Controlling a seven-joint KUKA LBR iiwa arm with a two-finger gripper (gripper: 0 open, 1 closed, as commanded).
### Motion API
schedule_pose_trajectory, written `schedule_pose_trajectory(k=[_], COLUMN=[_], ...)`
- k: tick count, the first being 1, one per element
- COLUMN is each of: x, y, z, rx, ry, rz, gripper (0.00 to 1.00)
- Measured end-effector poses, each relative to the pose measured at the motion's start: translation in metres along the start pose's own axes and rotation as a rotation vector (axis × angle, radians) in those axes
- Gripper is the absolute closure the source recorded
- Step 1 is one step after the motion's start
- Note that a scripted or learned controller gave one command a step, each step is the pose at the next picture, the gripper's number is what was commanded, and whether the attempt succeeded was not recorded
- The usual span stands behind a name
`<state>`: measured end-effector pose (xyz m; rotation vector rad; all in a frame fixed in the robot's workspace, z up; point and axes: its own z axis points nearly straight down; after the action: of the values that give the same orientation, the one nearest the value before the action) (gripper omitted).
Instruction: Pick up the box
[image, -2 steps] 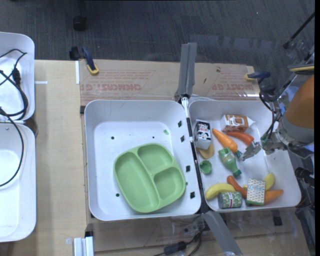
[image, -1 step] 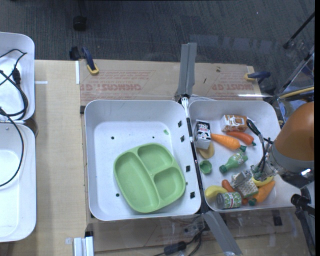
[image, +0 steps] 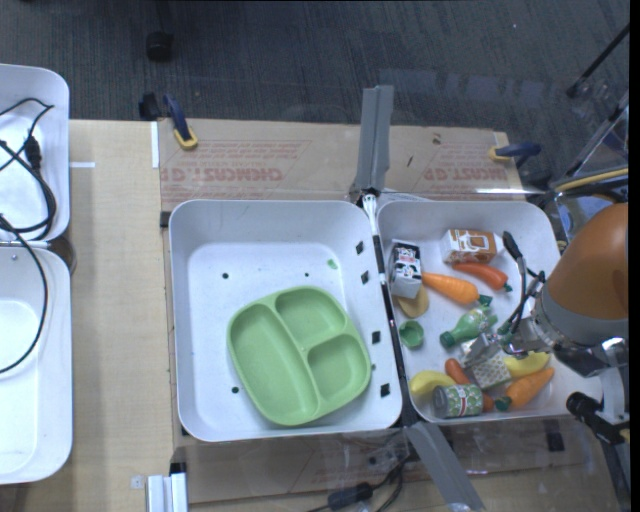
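— Where was the arm (image: 600, 275) seen?

— It was seen entering from the right edge, with its orange band uppermost and the grey wrist bent down and leftward.

— And the claw (image: 487, 357)?

— It was held low, at the arm's left end. Its opening could not be judged.

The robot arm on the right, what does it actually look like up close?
The arm is a rounded grey body with a broad orange band above the wrist. Below the band the wrist narrows to darker grey and silver metal parts leading to the hand, which looks like pale perforated metal. Thin dark cables run alongside the wrist. No lettering can be made out.
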<state>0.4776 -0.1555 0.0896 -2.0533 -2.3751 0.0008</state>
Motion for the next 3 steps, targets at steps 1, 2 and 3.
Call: schedule_pose_trajectory(k=[1,2,3], x=[-0.052,-0.026,-0.037], y=[0.009,-0.004,0.086], z=[0.000,0.000,0.000], rx=[0.001,0.001,0.002], ry=[0.004,0.000,-0.001], rz=[0.150,-0.012,0.111], gripper=[0.00,0.00,0.00])
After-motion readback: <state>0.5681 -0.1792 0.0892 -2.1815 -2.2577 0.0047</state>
